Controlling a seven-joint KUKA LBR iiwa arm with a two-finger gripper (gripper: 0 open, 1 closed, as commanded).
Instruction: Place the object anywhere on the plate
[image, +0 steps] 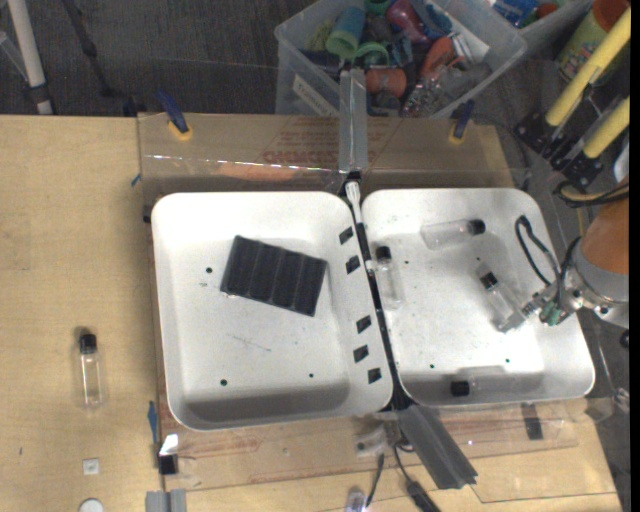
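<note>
My arm comes in from the right, and my tool (549, 309) is low over the right bin (520, 205), close to its right wall. I cannot tell whether the tool is apart or together; it is small and blurred at this slant. Just to its left lies a clear vial (500, 305), black cap pointing to the far side, its bottom end right by the tool. Whether they touch, I cannot say.

There are more vials in this bin. A second vial (450, 233) lies near the far wall, a third vial (386, 278) rests against the divider, and a fourth vial (472, 384) sits along the near wall. A black cable (533, 250) loops across the bin's right corner.

Over in the left bin (190, 215), the black plate (275, 275) lies flat and slightly skewed, ribbed on top, well apart from my tool. Out on the bench (60, 200), far left, a stray vial (90, 372) lies by itself
</note>
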